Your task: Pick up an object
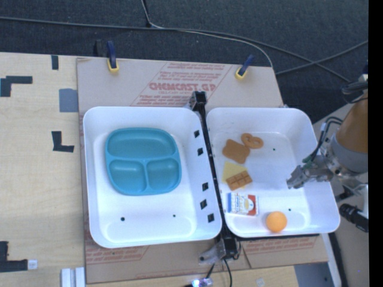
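Five food items sit in the right bin (299, 121), and we see our claw (297, 180) low over its right side; grip state unclear.

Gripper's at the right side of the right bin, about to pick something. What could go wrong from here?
1. The orange ball is round and lies near the right bin's front wall; it may roll away or leave little finger room.
2. The brown cracker, pretzel and yellow waffle lie flat and close together, so the gripper may nudge neighbours or close on nothing.
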Action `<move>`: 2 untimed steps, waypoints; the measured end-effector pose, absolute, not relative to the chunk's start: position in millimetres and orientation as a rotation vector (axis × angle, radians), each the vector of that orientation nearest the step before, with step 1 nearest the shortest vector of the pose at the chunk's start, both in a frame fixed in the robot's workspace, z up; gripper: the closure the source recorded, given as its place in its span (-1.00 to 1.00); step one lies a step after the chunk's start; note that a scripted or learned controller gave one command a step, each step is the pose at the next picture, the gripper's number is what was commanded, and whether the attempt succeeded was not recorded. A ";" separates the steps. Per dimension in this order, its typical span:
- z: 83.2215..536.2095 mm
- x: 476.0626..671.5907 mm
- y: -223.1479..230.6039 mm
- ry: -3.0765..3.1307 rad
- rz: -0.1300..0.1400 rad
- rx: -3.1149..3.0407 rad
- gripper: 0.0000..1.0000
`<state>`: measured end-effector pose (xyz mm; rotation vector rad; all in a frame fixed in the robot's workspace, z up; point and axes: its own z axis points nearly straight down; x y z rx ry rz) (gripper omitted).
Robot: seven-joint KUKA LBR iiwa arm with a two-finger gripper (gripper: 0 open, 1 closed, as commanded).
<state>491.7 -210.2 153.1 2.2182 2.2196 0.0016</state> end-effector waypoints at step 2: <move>252.7 503.6 -207.1 2.221 0.002 2.217 1.00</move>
